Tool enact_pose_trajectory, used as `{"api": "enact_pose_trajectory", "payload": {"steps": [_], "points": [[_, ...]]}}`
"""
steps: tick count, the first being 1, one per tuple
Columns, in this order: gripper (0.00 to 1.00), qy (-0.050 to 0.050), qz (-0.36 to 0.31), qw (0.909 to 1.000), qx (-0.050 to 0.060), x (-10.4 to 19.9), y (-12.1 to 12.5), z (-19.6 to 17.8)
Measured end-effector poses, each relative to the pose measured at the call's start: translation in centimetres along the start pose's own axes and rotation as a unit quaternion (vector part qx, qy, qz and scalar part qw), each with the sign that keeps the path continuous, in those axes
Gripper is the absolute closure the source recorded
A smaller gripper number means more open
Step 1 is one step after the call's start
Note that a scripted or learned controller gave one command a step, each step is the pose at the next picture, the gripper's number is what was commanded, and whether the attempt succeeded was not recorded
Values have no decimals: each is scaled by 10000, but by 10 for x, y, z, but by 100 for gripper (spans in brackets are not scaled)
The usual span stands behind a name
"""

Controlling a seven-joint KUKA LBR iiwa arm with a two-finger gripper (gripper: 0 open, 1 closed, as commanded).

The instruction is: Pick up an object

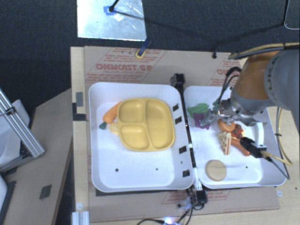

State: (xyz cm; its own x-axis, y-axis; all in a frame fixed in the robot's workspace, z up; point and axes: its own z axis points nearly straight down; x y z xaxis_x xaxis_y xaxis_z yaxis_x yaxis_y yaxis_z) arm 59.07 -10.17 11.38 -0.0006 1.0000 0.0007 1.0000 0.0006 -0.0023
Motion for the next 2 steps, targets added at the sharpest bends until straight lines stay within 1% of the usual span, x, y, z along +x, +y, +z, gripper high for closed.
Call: {"api": "enact_pose_trajectory", "payload": {"steps": [1, 2], "points": [[0, 1, -10, 10000, -33, 1, 3, 26], [100, -47, 0, 9999, -101, -3, 5, 12]]}}
